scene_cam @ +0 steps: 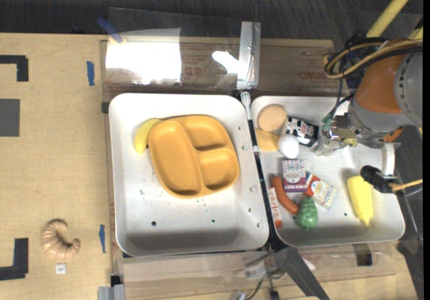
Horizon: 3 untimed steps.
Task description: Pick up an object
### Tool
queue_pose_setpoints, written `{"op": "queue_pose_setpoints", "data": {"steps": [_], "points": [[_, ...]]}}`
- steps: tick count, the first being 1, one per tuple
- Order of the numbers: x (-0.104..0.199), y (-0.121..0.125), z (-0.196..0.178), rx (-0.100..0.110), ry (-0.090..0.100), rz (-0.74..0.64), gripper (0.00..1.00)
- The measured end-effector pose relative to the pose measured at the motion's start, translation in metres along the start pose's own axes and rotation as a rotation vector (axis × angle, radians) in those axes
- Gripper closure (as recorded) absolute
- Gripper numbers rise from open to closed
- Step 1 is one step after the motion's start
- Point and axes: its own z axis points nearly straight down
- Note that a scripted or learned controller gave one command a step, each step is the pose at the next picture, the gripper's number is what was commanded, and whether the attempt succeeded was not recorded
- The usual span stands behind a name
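In the camera view the gripper (334, 136) hangs at 1 o'clock over the right bin (396, 225); I cannot tell its state. The nearest target, a white egg (289, 146), lies at its 9 o'clock. It should descend centred, avoiding the 1 carton (293, 174).

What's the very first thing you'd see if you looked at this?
A big orange divided tray sits in the left bin, with a yellow banana peeking out from under its left edge. The right bin is crowded with small toy foods, and the grey and orange arm hangs over its top right corner.
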Motion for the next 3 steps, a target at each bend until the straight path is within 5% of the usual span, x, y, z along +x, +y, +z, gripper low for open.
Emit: {"op": "queue_pose_setpoints", "data": {"steps": [1,2,3], "points": [[-0.001,0.000,0.001,0.000,-0.001,0.001,0.00],[0.058,-0.016,0.000,-0.001,-0.001,-0.108,0.00],[0.057,-0.014,-0.008,-0.004,-0.002,-0.104,1.00]]}}
